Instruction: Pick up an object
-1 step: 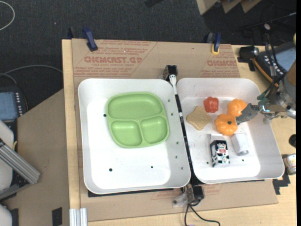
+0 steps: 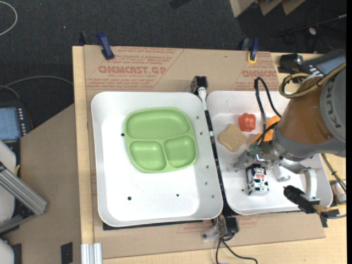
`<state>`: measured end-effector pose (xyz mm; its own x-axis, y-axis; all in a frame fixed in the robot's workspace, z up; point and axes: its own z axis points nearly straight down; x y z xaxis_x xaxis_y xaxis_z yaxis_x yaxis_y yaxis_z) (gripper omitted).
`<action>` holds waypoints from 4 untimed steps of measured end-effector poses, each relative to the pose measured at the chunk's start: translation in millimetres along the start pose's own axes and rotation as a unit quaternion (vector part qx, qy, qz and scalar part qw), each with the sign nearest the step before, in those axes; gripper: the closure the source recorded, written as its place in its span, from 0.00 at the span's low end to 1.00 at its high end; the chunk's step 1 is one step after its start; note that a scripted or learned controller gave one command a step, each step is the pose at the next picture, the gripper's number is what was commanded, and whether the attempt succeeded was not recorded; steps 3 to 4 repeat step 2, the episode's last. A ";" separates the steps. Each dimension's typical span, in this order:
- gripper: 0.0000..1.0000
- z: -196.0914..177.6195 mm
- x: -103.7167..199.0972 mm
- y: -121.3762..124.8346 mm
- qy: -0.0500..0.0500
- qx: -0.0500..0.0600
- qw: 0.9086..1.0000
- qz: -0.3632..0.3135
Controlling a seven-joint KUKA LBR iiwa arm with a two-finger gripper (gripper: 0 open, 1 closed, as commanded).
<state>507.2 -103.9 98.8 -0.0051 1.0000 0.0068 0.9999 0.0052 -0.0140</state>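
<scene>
Black-and-white cow toy [image 2: 257, 181] under gripper [image 2: 258, 166]

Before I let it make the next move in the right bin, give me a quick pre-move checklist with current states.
1. Gripper positioned over right bin: ok.
2. Black-and-white toy beside the gripper, within reach: ok.
3. Object between fingers: cannot tell, wrist hides them.
4. Tan piece and red object apart from the toy: ok.
5. Green divided tray in left bin, away from the arm: ok.
</scene>
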 end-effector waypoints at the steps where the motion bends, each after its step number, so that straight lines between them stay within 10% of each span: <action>1: 1.00 -18.0 -5.0 3.2 -0.004 -0.008 1.000 0.003; 2: 1.00 -90.1 107.6 43.2 -0.001 -0.012 1.000 -0.004; 4: 1.00 -90.1 107.6 43.2 -0.001 -0.012 1.000 -0.004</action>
